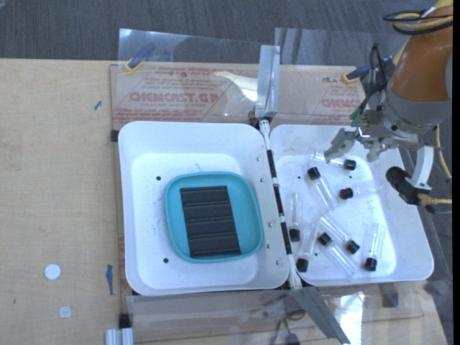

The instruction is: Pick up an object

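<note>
Several clear tubes with black caps [325, 193] lie scattered in the right white bin [415, 244]. My gripper [356, 149] hangs over that bin's far side, its two grey fingers [337, 147] spread apart and open, with nothing between them. One capped tube [338, 161] lies just below the fingers on the bin floor. The orange band [425, 62] of the arm sits above the gripper at the right edge.
The left white bin [138, 192] holds a teal tray [248, 210] with a black ridged insert [209, 221]. A clear plastic sheet [187, 85] stands behind both bins. A black cable [401, 180] hangs beside the gripper at the right.
</note>
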{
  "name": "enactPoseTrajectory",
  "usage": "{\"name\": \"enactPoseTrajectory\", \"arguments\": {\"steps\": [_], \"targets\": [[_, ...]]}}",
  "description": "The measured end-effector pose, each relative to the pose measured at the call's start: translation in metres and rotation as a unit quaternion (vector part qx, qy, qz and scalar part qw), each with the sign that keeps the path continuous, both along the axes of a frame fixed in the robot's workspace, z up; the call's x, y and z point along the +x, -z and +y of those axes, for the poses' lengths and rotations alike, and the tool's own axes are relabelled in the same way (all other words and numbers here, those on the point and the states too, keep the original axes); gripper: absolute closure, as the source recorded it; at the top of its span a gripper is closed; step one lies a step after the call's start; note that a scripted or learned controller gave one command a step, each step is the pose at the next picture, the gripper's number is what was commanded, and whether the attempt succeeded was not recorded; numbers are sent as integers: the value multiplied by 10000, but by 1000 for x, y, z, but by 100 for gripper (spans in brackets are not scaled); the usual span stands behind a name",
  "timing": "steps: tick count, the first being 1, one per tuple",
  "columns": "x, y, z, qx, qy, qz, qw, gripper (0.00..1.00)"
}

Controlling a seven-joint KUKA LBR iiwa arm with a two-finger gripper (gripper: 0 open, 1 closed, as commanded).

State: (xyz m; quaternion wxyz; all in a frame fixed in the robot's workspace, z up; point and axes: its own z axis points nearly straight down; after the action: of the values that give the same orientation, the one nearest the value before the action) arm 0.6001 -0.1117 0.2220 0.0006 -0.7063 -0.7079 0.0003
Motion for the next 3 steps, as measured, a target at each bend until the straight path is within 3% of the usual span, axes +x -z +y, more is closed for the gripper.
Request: {"name": "enactPoseTrajectory", "arguments": {"steps": [1,2,3], "targets": [[-22,76,-78,-4,-103,-3,9999,0],[11,134,-86,-14,-520,-33,9986,0],[-17,135,-29,2,-826,-32,9966,0]]}}
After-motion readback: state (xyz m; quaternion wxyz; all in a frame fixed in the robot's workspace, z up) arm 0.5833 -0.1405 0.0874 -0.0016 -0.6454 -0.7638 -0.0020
